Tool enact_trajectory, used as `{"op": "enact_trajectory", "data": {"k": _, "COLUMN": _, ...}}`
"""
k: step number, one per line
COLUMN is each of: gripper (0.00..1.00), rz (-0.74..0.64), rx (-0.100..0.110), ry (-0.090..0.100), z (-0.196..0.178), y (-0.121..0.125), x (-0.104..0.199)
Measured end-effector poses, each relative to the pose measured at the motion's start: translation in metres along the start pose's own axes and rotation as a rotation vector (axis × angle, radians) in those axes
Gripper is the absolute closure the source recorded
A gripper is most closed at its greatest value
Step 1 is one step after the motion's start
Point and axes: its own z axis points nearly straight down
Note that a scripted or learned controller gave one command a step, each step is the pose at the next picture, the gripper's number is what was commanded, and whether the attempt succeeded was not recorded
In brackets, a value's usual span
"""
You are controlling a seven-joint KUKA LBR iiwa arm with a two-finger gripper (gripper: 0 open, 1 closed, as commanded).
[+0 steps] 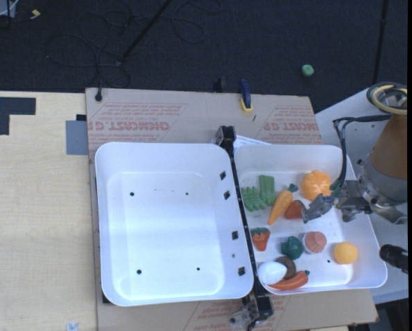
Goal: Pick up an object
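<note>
Over the right-hand bin, the gripper hangs low at the end of the grey arm, which reaches in from the right side. Whether it is apart or together cannot be told from this slant, and nothing is seen clamped in it. Its dark tip sits just beside a small red piece and close below an orange fruit. A carrot lies tilted just left of the red piece, with a green leafy toy beyond it. Nearer the front edge rest a pink round piece, a dark green piece, a yellow-orange ball, a small red and green toy, a white egg shape and a red chilli. The left bin stands beside, rims touching.
</note>
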Motion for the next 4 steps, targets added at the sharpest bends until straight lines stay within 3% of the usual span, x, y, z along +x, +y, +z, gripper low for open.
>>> {"op": "enact_trajectory", "data": {"k": 1, "gripper": 0.00, "rz": -0.009, "rx": 0.002, "ry": 0.005, "z": 0.034, "y": 0.049, "x": 0.091}}
{"op": "enact_trajectory", "data": {"k": 2, "gripper": 0.00, "rz": 0.002, "rx": 0.003, "ry": -0.001, "z": 0.081, "y": 0.096, "x": 0.061}}
{"op": "enact_trajectory", "data": {"k": 3, "gripper": 0.00, "rz": 0.004, "rx": 0.005, "ry": 0.001, "z": 0.133, "y": 0.056, "x": 0.024}}
{"op": "enact_trajectory", "data": {"k": 4, "gripper": 1.00, "rz": 0.007, "rx": 0.004, "ry": 0.002, "z": 0.122, "y": 0.057, "x": 0.024}}
